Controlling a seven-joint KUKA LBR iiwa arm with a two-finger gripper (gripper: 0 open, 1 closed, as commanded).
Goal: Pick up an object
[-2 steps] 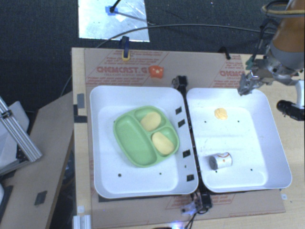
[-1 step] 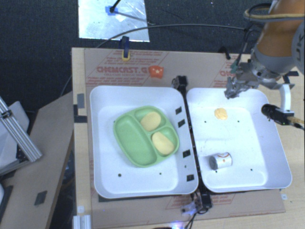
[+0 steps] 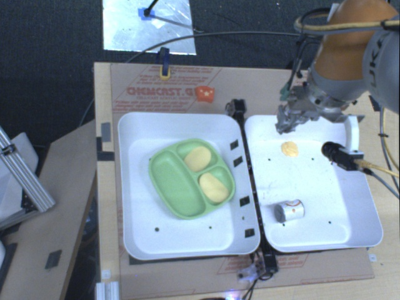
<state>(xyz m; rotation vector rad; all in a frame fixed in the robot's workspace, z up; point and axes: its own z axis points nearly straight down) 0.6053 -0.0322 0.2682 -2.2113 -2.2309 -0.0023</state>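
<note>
We judge ourselves in the approach, our gripper point(image 3: 286, 125) hovering at the right bin's point(image 3: 356, 230) twelve o'clock, grasping nothing, just beyond the yellow piece point(image 3: 289, 149), which calls for a short descent toward six o'clock.

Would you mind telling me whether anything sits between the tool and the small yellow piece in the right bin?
Nothing visible does: the tool hangs just above the yellow piece, with bare bin floor between.

Silver foil sheet point(image 3: 149, 16) and blue clamp point(image 3: 164, 62) beyond the cardboard-covered bench point(image 3: 156, 86).
</note>
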